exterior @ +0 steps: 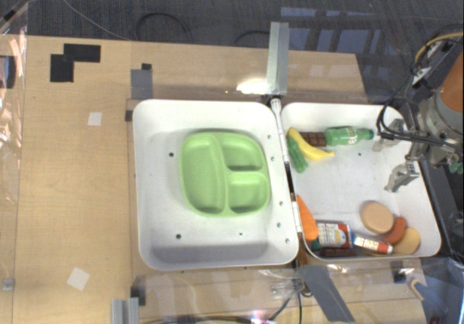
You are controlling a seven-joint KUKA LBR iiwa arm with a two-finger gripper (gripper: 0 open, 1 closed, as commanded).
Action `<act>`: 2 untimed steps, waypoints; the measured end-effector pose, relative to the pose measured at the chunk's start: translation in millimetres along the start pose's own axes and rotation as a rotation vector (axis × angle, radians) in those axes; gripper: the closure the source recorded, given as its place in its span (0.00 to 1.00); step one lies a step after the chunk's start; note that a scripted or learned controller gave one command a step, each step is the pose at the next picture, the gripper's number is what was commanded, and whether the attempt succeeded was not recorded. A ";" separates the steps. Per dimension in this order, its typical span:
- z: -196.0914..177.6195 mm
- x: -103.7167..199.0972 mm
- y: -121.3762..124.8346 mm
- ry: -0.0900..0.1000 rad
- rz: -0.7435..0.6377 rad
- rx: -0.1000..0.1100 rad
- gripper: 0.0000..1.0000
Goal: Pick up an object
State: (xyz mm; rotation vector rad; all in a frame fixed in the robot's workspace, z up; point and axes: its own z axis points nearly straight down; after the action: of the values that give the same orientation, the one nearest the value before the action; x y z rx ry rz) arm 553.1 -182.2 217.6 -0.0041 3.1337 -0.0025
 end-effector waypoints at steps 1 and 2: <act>114.8 38.7 -21.8 -0.012 -0.053 0.004 0.00; 126.5 55.6 -9.0 -0.012 -0.011 0.005 0.00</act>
State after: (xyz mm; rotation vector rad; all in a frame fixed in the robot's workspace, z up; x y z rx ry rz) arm 498.5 -191.6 90.7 -0.0217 3.1216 -0.0098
